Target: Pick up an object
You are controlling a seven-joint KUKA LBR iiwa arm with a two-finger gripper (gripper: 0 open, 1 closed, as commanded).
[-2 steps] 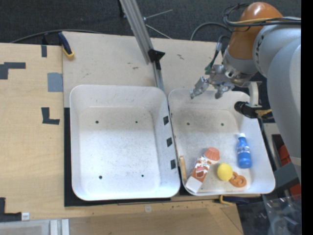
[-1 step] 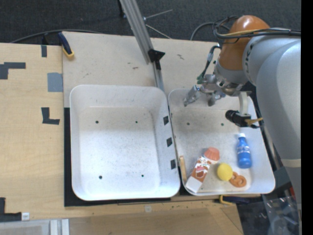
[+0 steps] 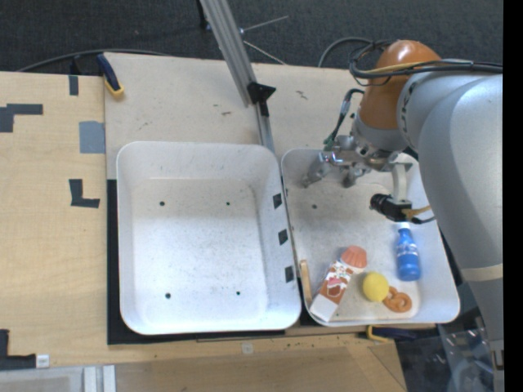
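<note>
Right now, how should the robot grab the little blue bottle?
Best guess: pinch the blue bottle across the middle of its body, coming straight down from above. It lies flat in the right bin, long and narrow, pointing up-and-down in the view, so the end effector should close across its short width from the left and right sides.

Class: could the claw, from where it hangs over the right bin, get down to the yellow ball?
Probably yes. The claw hangs over bare floor, and the yellow ball lies uncovered, though a blue bottle and orange pretzel crowd it.
</note>
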